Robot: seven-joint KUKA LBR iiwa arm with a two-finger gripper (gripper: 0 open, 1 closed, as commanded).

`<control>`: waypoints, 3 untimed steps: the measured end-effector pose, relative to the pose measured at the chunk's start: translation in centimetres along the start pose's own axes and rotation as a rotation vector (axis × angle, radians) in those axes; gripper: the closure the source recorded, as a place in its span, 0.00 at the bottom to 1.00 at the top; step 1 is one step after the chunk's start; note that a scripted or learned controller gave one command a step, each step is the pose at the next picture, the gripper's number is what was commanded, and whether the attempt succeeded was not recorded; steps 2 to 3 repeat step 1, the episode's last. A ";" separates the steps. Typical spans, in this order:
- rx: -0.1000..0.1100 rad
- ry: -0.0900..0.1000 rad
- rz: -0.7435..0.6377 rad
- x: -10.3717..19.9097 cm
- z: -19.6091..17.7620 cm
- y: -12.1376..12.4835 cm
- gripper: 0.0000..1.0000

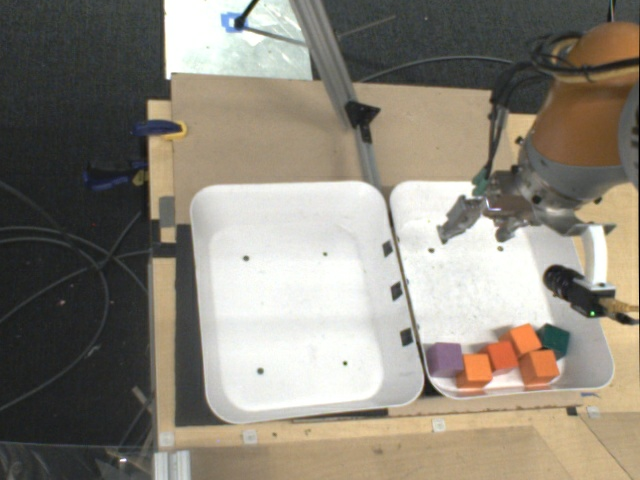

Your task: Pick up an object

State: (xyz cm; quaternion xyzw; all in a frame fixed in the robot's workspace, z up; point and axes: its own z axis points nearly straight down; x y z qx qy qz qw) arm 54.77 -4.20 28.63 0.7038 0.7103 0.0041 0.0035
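We find no text, label, brand, number or sign that can be read anywhere in the camera view.

A small purple cube (445, 357), four small orange cubes (478, 369) (502, 355) (526, 339) (541, 366) and a small dark green cube (555, 340) lie clustered against the near wall of the shallow white right-hand bin (452, 278). Purple sits leftmost in that bin, green rightmost, the orange ones touching between them
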 end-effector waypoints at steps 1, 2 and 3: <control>0.004 -0.001 -0.003 -0.1 -0.7 0.0 1.00; 0.004 -0.001 -0.003 -0.1 -0.7 0.0 1.00; 0.004 -0.001 -0.003 -0.1 -0.7 0.0 1.00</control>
